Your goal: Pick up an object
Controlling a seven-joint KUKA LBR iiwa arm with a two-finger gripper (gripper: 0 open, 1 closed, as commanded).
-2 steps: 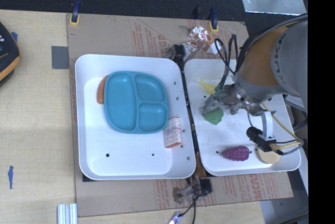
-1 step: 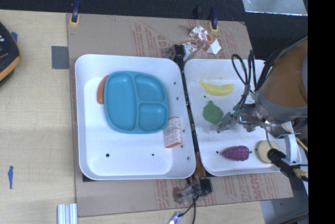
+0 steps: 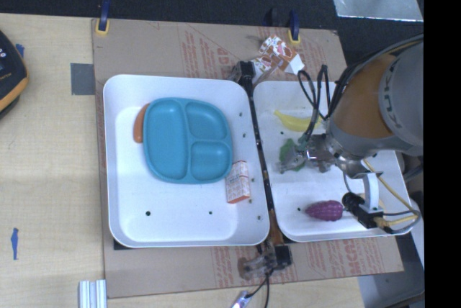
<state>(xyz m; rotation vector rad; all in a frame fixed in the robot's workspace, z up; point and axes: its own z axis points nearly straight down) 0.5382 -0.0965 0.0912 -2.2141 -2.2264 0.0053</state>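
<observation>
Closest to the camera in the right white bin (image 3: pixel 360 231) there's a bumpy purple berry-shaped toy (image 3: pixel 325 210). Just past it the metal two-finger gripper (image 3: pixel 294 160) sits low over a small green object (image 3: pixel 288 150), can't tell if it's clenched or released. A yellow banana-like piece (image 3: pixel 294 120) lies farther back. The left white bin (image 3: pixel 126 155) has a blue divided plastic plate (image 3: pixel 188 139).

The grey arm (image 3: pixel 400 94) reaches in from the right, its orange band (image 3: pixel 360 109) just above the wrist. The wrist bends down and to the left, with black cables looping over it. The gripper (image 3: pixel 294 161) points left and low, its tips blurred in metal clutter.
</observation>
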